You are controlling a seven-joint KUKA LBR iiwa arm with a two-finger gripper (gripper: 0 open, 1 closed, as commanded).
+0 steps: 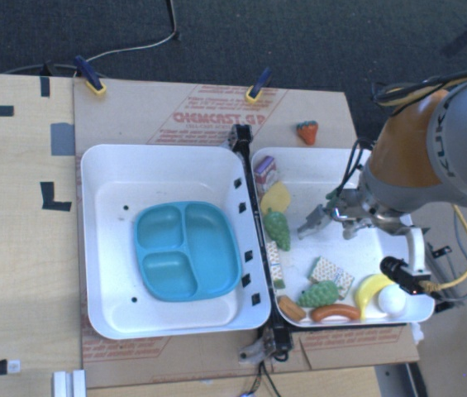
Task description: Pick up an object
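My gripper hangs over the middle of the right bin, fingers spread open with nothing between them. Its left fingertip points toward a green toy vegetable by the bin's left wall, a short way apart from it. Above that lie a yellow toy and a small carton. Along the near side of the bin sit a checkered cracker, a leafy green toy, an orange carrot, a red sausage, a banana and a white egg.
The left bin holds a blue divided plate. A toy strawberry lies on the cardboard behind the right bin. The black divider runs between the bins. The arm's orange band looms over the right bin's far right.
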